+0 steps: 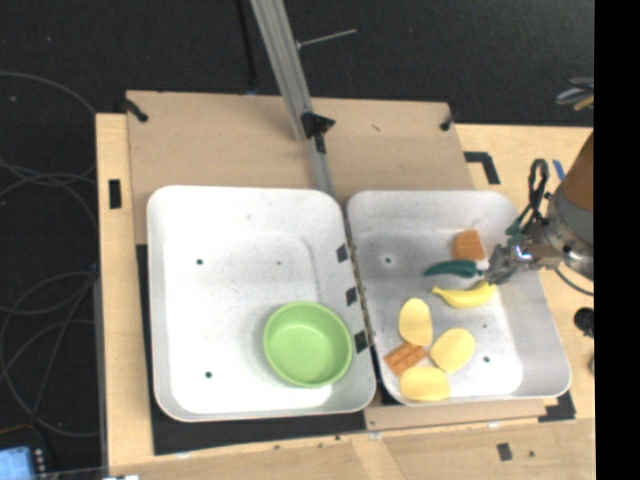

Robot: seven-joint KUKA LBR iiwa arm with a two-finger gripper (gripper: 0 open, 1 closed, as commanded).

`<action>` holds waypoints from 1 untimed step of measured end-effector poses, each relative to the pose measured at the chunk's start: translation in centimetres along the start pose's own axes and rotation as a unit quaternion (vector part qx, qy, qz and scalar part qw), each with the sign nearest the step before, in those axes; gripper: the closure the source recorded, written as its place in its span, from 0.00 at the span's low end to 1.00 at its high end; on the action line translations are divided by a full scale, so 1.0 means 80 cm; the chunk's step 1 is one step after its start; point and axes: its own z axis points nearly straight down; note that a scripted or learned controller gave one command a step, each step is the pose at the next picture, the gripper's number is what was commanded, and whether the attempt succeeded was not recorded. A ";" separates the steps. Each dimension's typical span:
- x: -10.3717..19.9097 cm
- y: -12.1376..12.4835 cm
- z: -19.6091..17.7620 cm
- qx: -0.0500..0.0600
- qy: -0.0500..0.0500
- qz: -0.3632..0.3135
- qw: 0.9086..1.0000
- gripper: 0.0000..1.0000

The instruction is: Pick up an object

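Note:
The right bin (390, 223) holds several small items. An orange block (467, 244) lies near its middle, with a thin dark green piece (450, 268) just below it and a yellow banana (465, 295) under that. Lower down sit three yellow lumps (415, 320) (453, 348) (425, 383) and a small orange ridged piece (403, 358). My gripper (499, 262) comes in from the right and hangs low over the bin, right beside the green piece's right end and just above the banana's tip. Nothing can be made out in its grasp.
The left bin (220, 238) holds a light green bowl (308, 343) near its front right corner. A grey metal pole (290, 68) slants up from behind the wall between the bins. Black cables (540, 183) hang by the arm at the right.

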 end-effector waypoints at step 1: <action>-0.012 0.006 -0.075 0.000 0.000 0.000 1.000 1.00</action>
